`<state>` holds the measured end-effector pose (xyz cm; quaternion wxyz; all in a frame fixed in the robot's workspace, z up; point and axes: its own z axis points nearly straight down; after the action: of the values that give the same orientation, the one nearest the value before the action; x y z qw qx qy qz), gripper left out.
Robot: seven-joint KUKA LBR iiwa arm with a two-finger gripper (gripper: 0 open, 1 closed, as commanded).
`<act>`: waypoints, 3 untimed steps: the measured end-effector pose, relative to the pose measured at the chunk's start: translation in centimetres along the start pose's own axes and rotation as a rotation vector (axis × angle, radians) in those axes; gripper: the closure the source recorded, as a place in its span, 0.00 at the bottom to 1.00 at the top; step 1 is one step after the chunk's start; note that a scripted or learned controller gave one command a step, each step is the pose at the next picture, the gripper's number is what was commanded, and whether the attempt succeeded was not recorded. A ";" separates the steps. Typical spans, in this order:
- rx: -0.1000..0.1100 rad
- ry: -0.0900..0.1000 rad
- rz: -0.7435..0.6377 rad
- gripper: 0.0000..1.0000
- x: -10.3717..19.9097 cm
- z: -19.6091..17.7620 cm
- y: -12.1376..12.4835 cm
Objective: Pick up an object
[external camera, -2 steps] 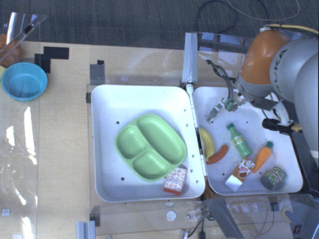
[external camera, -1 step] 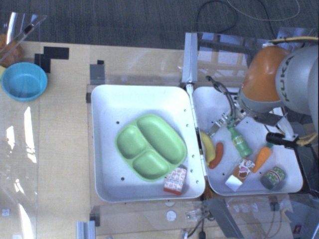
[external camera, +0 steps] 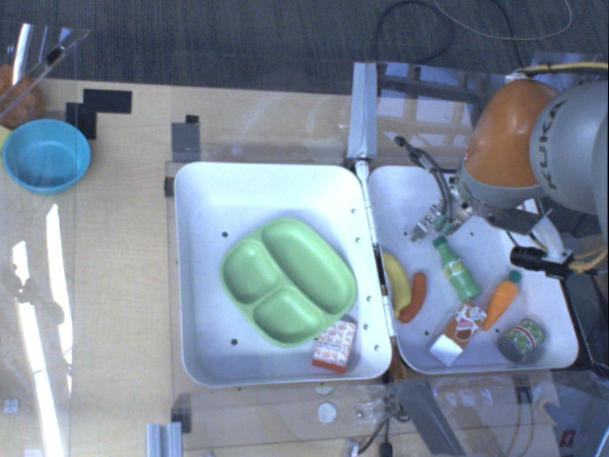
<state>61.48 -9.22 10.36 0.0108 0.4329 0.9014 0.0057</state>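
Two white bins sit side by side on a pale wooden bench. The left bin [external camera: 205, 255] holds a green three-section plate [external camera: 288, 280] at its centre, with a small red-and-white carton [external camera: 334, 346] just off the plate's lower right edge, near the bin's lower wall. The right bin [external camera: 404, 198] holds the clutter: a green bottle [external camera: 456, 269] with a white cap lying tilted near the middle, a banana [external camera: 397, 282] against the left wall, a reddish sausage-shaped piece [external camera: 413, 297] touching the banana's right side, a carrot [external camera: 501, 300] to the right of the bottle, a red-and-white juice box [external camera: 458, 332] below the bottle, and a small can [external camera: 522, 339] on its side in the lower right corner. The arm enters from the right of the frame — orange band uppermost — and the gripper [external camera: 425, 227] hangs over the upper middle of the right bin. Its fingers [external camera: 418, 232] show slightly apart, with bare bin floor beneath and nothing between them. The bottle's cap lies just below and right of the fingertips, near but apart; the rest of the objects sit lower in the bin, well clear of the fingers. At the far left of the frame a blue bowl [external camera: 46, 155] rests on the bench — outside both bins.
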 end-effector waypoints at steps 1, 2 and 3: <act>0.000 0.000 0.000 0.00 0.0 0.0 0.0; 0.014 0.005 0.327 0.00 -3.1 1.6 1.6; 0.010 0.005 0.143 0.00 0.3 1.4 -0.6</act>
<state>60.89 -9.32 8.94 0.0059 0.4963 0.8681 0.0032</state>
